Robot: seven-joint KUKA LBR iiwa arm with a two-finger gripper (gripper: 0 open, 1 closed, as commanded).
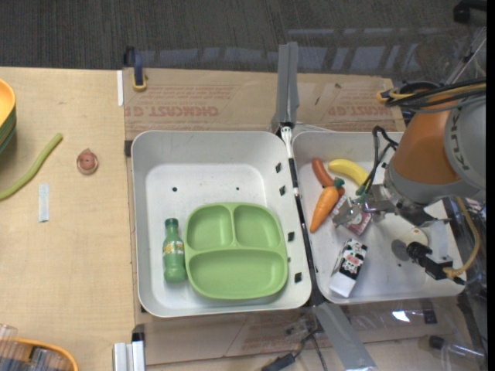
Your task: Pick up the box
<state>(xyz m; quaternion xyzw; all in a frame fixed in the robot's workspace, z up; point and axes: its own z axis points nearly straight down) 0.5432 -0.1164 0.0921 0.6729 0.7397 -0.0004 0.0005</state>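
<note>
A white carton-like box [349, 267] with black cow patches lies on its side near the front left of the right bin [387, 284]. A small maroon and white packet [358, 222] lies just behind it, in the middle of that bin. My gripper [363, 209] hangs low right over this packet, touching or nearly touching its top. The wrist hides how the packet sits under it. The cow-patch box lies apart from the gripper, a little in front of it.
An orange carrot [325, 206], a red pepper-like piece [322, 171] and a yellow banana [348, 171] lie at the right bin's back left. The left bin [147, 207] holds a green divided plate [234, 250] and a green bottle [174, 251].
</note>
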